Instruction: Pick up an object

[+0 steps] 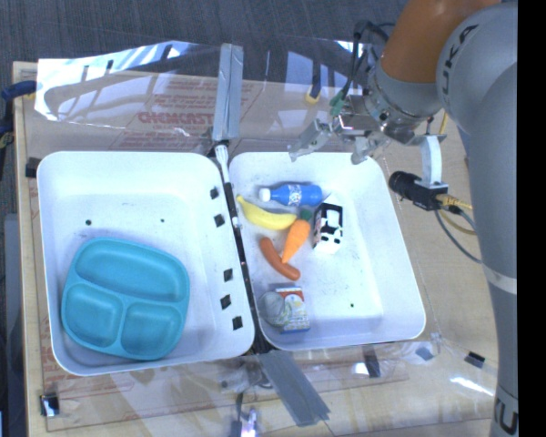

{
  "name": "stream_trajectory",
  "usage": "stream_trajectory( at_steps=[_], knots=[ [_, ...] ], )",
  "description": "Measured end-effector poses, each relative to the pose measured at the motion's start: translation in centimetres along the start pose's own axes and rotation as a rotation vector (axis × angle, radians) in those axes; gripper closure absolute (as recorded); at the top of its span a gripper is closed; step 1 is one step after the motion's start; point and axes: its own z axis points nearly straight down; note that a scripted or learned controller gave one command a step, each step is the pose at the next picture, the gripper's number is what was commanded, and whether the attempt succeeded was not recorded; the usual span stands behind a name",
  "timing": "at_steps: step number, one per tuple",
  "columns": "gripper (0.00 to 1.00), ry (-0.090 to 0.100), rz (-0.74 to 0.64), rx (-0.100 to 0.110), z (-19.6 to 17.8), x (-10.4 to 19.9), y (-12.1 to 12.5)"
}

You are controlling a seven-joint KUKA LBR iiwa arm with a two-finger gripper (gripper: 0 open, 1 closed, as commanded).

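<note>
Nearest the camera, front of the right bin [396, 280]: small juice carton [291, 306] w/ a crumpled silvery wrapper [273, 306] touching its left side, both close to the divider. A bit further back in the same bin, a red sausage [278, 258] lies at a slant; a carrot [296, 238] crosses just above it, tip pointing down-left. Right beside the carrot, a black & white cow toy [328, 226], touching or nearly so. Behind those, a banana [264, 215] lying flat, curved, and a water bottle [291, 194] w/ blue label on its side, white cap to the left, just behind the banana. All these items cluster in the left-centre of the right bin; none is lifted.

Left bin [118, 176]: a teal divided tray [123, 294] at the front-left, 3 compartments, lying flat. Rest of that bin is bare white floor.

Furthest back: the gripper [337, 144] hangs over the back rim of the right bin, above & behind the bottle, well apart from every item. Its two fingers are spread wide, nothing between them. Grey arm [478, 62] w/ orange band comes in from the right.
</note>
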Motion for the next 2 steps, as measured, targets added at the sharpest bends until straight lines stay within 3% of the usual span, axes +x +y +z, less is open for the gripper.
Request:
stream_trajectory(
  at_steps=[1, 2],
  knots=[
    [0.0, -0.001, -0.132, -0.006, 15.8, -4.2, 0.5],
    [0.0, 0.0, -0.124, -0.002, 17.7, -5.4, -0.2]
  ],
)
